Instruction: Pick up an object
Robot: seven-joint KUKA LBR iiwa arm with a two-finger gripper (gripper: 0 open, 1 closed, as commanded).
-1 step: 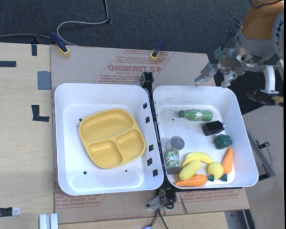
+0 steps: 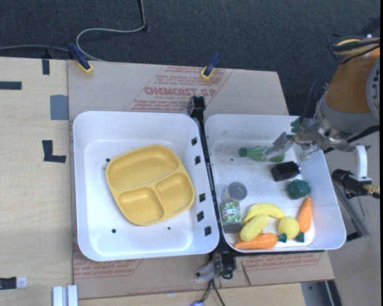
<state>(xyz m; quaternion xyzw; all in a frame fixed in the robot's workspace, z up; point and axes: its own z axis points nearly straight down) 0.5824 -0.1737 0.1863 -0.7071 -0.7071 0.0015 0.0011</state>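
The right bin [image 2: 335, 234] holds several small objects. A light green piece [image 2: 255, 152] lies near its back, with a black block [image 2: 285, 169] and a dark green lump [image 2: 299, 188] to its right. Near the front lie a yellow banana [image 2: 266, 210], a lemon [image 2: 289, 227] and two orange carrots [image 2: 304, 214] [image 2: 258, 241]. A small jar [image 2: 230, 213] stands beside a grey round lid [image 2: 236, 190]. My gripper [image 2: 295, 144] hangs open over the bin's back right, just above the black block, with nothing between its fingers.
A yellow divided plate [image 2: 150, 183] lies in the left bin [image 2: 89, 234]. A black divider clip [image 2: 196, 107] sits where the bins meet. Cardboard [image 2: 134, 88] lies under both bins. The arm's orange band [image 2: 351, 85] rises at the right.
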